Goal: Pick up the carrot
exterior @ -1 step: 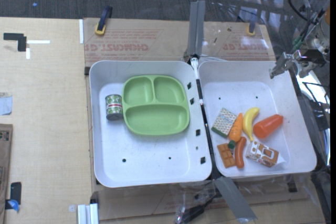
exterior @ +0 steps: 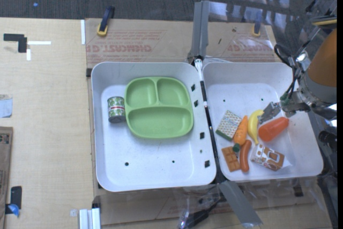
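The carrot [exterior: 241, 130] is a slim orange piece with a green tip at its lower end. It lies on the floor of the right bin [exterior: 236, 91], leaning against a yellow banana [exterior: 253, 120]. My gripper [exterior: 271, 111] hangs low over the right part of that bin, to the right of the banana and just above an orange-red oblong toy [exterior: 274, 128]. The carrot lies about a hand's width to the left of the gripper and is not touched by it.
Around the carrot lie a speckled cracker box [exterior: 229, 125], a waffle piece [exterior: 230, 159], a sausage [exterior: 245, 156] and a printed packet [exterior: 268, 158]. The left bin [exterior: 155, 169] holds a green divided plate [exterior: 159, 107] and a small can [exterior: 116, 109].
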Tool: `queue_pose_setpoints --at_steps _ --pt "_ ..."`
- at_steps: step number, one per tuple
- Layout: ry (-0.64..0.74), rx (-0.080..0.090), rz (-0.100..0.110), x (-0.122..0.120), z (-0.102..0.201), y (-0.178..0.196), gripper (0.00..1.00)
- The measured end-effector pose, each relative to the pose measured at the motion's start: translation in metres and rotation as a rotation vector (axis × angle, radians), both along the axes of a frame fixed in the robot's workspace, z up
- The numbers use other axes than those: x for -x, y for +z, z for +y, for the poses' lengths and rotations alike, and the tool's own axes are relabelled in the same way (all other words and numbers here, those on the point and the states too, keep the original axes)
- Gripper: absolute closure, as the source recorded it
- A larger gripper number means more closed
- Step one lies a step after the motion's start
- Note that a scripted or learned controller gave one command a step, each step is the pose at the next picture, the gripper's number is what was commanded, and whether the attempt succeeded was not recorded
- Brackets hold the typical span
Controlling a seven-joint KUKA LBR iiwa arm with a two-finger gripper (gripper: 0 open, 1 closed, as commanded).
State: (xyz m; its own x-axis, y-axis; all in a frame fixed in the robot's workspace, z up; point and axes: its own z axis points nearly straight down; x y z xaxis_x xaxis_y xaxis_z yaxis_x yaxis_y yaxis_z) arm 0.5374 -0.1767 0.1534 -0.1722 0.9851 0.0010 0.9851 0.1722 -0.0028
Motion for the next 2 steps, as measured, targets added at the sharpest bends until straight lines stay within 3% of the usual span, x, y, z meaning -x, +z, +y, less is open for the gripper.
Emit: queue_pose_setpoints --at_steps 1,2 --pt "0.023 0.003 -0.009 0.0036 0.0772 -0.0582 0.00" --pt "0.019 0.003 -0.013 0.0015 0.0769 -0.0486 1.00"
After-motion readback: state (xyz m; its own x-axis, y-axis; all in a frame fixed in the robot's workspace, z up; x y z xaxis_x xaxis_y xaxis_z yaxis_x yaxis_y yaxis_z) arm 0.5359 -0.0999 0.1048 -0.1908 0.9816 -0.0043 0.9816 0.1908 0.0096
